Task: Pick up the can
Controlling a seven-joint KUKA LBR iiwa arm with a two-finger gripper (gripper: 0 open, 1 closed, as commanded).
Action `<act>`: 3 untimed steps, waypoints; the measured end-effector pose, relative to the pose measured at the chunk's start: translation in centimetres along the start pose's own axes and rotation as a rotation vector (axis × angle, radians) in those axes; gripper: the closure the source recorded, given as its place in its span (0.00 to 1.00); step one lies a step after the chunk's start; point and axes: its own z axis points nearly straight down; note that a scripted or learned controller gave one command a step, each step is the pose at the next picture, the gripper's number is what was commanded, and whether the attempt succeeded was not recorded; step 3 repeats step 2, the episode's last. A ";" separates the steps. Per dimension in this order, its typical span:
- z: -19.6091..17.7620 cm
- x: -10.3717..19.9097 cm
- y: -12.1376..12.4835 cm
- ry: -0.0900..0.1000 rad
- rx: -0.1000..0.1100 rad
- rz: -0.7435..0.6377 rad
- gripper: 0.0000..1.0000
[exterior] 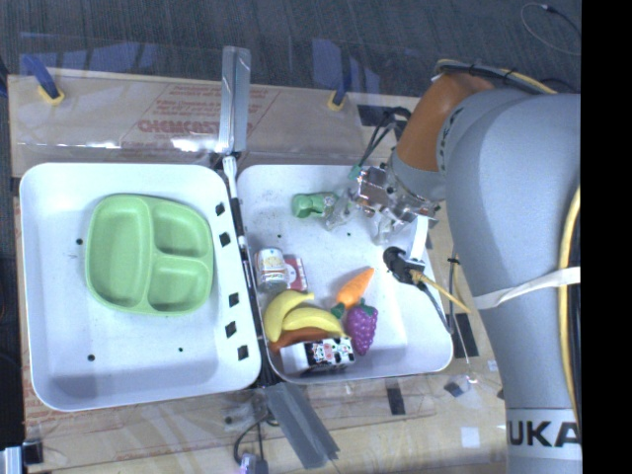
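The can (276, 269) is small and silver with a red and white label. It lies on its side near the left wall of the right bin (427, 342), just above the banana. My gripper (359, 221) hangs over the upper part of that bin, up and to the right of the can and well apart from it. It stands open with nothing between its fingers. A green toy (312, 204) lies just left of it.
A yellow banana (296, 316), an orange carrot (355, 285), purple grapes (361, 326) and a small black and white carton (325, 354) crowd the right bin's lower part. The left bin (49, 294) holds a green divided plate (150, 254). The grey arm covers the right side.
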 end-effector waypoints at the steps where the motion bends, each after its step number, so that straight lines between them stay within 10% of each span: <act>1: 0.2 1.6 0.3 -0.012 0.035 0.242 0.00; 3: 0.2 0.8 0.8 -0.003 0.044 0.302 0.00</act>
